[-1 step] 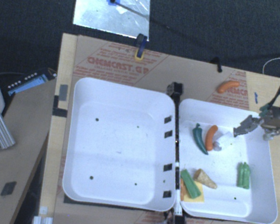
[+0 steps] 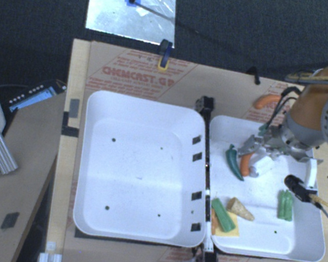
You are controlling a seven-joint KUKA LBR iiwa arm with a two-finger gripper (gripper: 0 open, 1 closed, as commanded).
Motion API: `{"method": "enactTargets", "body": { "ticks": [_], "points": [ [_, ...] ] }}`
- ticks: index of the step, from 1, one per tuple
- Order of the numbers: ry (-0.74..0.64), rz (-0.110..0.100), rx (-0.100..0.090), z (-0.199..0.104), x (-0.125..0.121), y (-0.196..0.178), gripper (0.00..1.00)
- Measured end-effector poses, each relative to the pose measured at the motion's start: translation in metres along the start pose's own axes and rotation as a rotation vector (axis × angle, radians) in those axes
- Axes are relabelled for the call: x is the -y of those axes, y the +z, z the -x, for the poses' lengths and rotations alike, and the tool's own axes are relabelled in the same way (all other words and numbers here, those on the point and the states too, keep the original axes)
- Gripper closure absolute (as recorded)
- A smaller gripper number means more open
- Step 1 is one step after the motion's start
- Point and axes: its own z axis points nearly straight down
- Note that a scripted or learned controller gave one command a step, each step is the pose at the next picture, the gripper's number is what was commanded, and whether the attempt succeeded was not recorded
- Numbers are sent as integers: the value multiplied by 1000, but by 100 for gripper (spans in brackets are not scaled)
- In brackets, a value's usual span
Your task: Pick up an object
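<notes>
Yellow wedge (image 2: 227, 224) and green stick (image 2: 221, 213) lie nearest, against the right bin's (image 2: 306, 247) front-left wall, a tan piece (image 2: 241, 209) just beside. Claw (image 2: 258, 155) low in that bin's back half; grip state cannot be told. Dark green pepper (image 2: 232, 162) and orange piece (image 2: 245, 165) just beside it. Green bundle (image 2: 286, 205) near the right rim. Left bin (image 2: 139, 167): open floor. Cardboard (image 2: 138, 67) on the worktop reads "CHEMCAST".

light: bright, even | glare: foil sheet (image 2: 134, 3) | shadows: faint | focus: perhaps slightly soft
</notes>
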Motion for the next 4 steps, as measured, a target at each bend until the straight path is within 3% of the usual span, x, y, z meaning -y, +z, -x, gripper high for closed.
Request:
{"method": "enactTargets", "body": {
  "ticks": [1,2,3,4],
  "points": [
    [1,11,2,2,-2,-21,100],
    [4,27,9,36,-14,-245,100],
    [12,4,2,44,111,-247,100],
    [0,27,10,55,20,-387,100]
  ]
}}
